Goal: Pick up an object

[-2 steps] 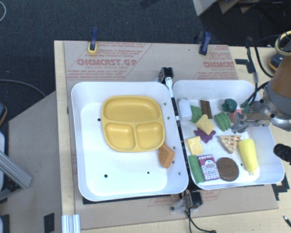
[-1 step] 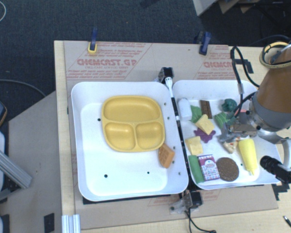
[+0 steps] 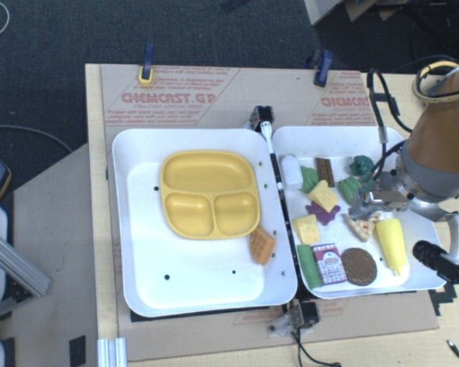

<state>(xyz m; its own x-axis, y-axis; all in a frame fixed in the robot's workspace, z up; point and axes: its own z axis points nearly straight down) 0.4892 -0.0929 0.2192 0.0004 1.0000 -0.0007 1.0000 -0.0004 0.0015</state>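
**Pincer low in the right bin, among the toy food**

We see two white bins side by side on the bench [image 3: 99,205]. The left bin [image 3: 138,266] holds a yellow divided plate [image 3: 210,192] toward its back, and a small tan waffle piece [image 3: 262,245] just beside the plate's front right corner, near the wall between the bins.

The right bin [image 3: 306,138] is crowded. Along its left side lie a white piece [image 3: 291,170], a green piece [image 3: 310,178], a brown bar [image 3: 325,171] and a yellow wedge [image 3: 322,196], with a purple piece [image 3: 325,214] just below it. Nearer the front sit a pale yellow cheese block [image 3: 307,229], a red and white box [image 3: 330,264], a green strip [image 3: 308,267] left of the box and a brown cookie [image 3: 359,266] right of it. A teal piece [image 3: 361,165] lies toward the back, and a yellow corn cob [image 3: 392,244] lies at the right.

The arm [image 3: 436,140] reaches in from the right, and its pincer [image 3: 365,203] sits low in the middle of the right bin, just above a pizza slice [image 3: 360,226] and beside the cob. We cannot tell how its fingers stand, nor whether anything is between them.
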